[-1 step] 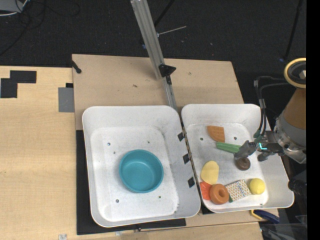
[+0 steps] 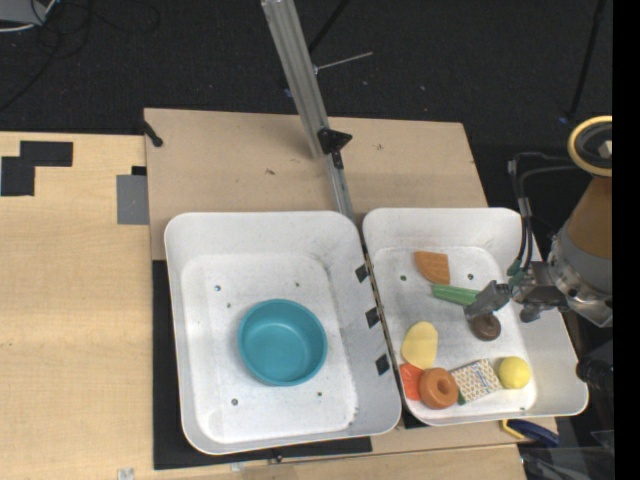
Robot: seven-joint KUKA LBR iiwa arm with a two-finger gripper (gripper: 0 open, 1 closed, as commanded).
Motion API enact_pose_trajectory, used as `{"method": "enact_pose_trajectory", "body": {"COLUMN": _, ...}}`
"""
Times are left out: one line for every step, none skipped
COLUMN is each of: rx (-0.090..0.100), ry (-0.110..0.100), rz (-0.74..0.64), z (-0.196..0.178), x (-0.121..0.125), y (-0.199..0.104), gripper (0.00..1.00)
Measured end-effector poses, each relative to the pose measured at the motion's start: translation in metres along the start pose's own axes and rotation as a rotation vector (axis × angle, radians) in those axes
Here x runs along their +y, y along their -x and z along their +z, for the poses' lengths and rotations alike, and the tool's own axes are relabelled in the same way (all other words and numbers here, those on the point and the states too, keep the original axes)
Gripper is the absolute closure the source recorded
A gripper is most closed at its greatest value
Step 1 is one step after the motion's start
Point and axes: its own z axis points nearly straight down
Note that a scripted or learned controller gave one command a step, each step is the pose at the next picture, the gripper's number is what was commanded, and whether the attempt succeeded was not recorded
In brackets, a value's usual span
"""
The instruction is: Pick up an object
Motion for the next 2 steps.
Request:
{"method": "enact_pose_trajectory", "body": {"rx": 0.001, "ry": -0.005, "rz": 0.0, "z": 0.058, "x": 0.007, "y": 0.002, "gripper": 0.0}}
{"method": "enact_pose_trajectory", "body": {"rx": 0.001, "ry": -0.005, "rz": -0.001, "z": 0.112, "x": 0.009, "y": -0.008, "gripper": 0.0}}
